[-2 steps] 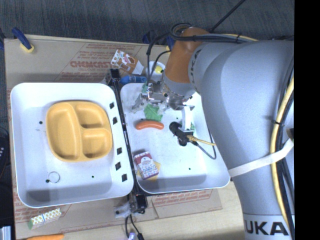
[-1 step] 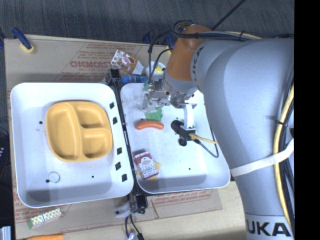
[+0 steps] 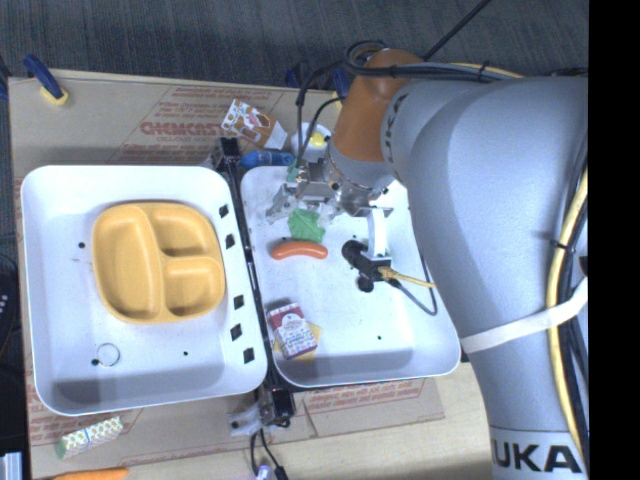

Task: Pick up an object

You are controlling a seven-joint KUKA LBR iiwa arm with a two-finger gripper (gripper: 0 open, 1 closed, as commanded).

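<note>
While the hand is lowered over a green toy beside a sausage, its grip cannot be told.

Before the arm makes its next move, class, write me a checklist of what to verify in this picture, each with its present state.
1. Pincer over the right bin: ok.
2. Green object just below the pincer: ok.
3. Orange sausage-shaped object lies apart from the pincer: ok.
4. Anything held by the pincer: cannot tell.
5. Small packet sits away from the arm, near the bin's front: ok.
6. Yellow tray rests in the left bin, out of the way: ok.
</note>
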